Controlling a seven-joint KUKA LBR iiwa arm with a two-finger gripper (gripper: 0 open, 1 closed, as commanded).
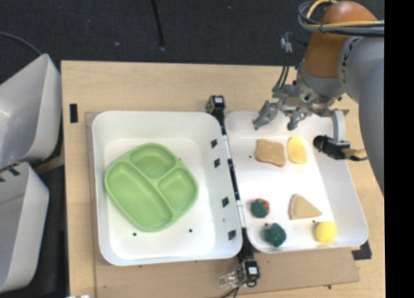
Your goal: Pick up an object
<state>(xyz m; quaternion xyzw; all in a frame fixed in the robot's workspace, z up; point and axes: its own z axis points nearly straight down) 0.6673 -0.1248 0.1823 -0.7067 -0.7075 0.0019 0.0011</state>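
Observation:
My gripper (279,117) hangs over the back edge of the right bin (336,187), its two grey fingers spread open with nothing between them. Just in front of it lie a tan toast slice (270,152) and a pale yellow oval piece (297,150). Further forward sit a red and green strawberry (259,207), a tan triangular wedge (303,207), a dark green broccoli piece (274,234) and a yellow lemon (325,231).
The left bin (103,135) holds a green divided plate (151,185). A ridge with black clips (228,174) separates the bins. A black fitting (331,146) juts over the right bin's right side. White housings (26,109) stand at far left.

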